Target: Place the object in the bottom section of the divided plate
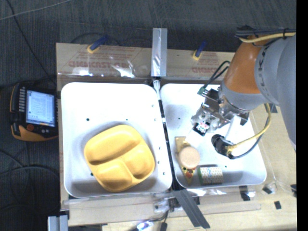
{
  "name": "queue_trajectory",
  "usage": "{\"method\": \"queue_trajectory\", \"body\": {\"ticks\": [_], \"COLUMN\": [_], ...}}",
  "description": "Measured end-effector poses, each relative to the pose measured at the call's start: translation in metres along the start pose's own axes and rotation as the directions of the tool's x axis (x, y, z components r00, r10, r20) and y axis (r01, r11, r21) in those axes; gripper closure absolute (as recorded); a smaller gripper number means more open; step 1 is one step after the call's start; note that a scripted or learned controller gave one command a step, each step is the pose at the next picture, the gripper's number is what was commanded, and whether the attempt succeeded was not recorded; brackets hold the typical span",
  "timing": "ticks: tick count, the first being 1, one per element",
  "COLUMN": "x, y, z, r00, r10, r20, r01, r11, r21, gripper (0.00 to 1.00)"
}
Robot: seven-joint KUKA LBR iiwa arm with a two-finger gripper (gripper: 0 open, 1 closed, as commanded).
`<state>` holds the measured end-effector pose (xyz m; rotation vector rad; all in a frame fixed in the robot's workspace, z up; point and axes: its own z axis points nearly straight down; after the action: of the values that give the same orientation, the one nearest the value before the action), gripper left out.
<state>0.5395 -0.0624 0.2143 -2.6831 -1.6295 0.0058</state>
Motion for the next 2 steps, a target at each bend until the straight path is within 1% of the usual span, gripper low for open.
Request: {"method": "queue_trajectory", "body": {"ticks": [1, 2], "x": [0.016, 0.08], "y": [-0.07, -0.089], "z": [0.033, 0.026], "r00": [1.0, 0.99], "r10": [-0.027, 0.14], "r20": [0.002, -0.005], "r01": [0.027, -0.141], "r11": [1.0, 0.99], "r21": [0.003, -0.016], "gripper": [1.0, 1.0]}}
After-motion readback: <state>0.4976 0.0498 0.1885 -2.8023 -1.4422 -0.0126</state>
